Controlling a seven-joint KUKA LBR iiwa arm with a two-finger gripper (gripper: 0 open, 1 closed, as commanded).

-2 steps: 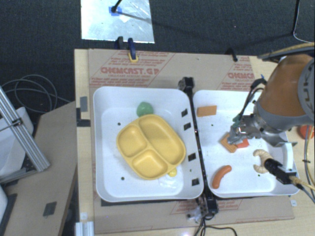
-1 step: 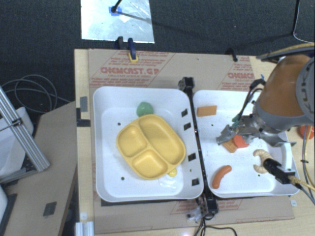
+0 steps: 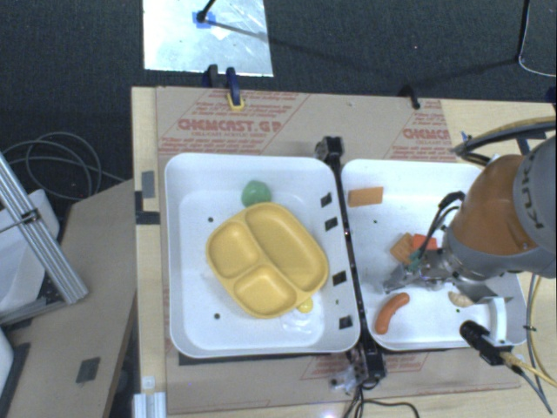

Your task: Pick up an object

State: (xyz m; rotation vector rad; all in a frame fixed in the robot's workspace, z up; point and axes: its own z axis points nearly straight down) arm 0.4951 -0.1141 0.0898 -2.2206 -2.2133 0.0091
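1. One likely target is the orange block (image 3: pixel 406 248), lying in the right bin (image 3: pixel 409 174) just beside the hand (image 3: pixel 416 266), on its far side and close enough that it may be touching.
2. Judging by its look it is a small, light, stiff toy piece, not fragile; its flat sides should take a pinch across the narrow width, though smooth plastic could slip.
3. Whether the hand is spread or pressed together I cannot tell: its dark metal parts are tangled with cables and nothing is plainly seen between them.
4. Just below the hand lies a sausage-shaped toy (image 3: pixel 391 312), rounded and probably apt to roll if nudged; gripping it at mid-length would be safest.
5. Farther off, toward the bin's far wall, rests an orange rectangular piece (image 3: pixel 365 197), well apart from the hand.
6. Across the divider, the left bin (image 3: pixel 187 233) holds a yellow divided plate (image 3: pixel 265 258) with a green object (image 3: pixel 256 192) at its far edge; both bins sit on the desk (image 3: pixel 296 116).
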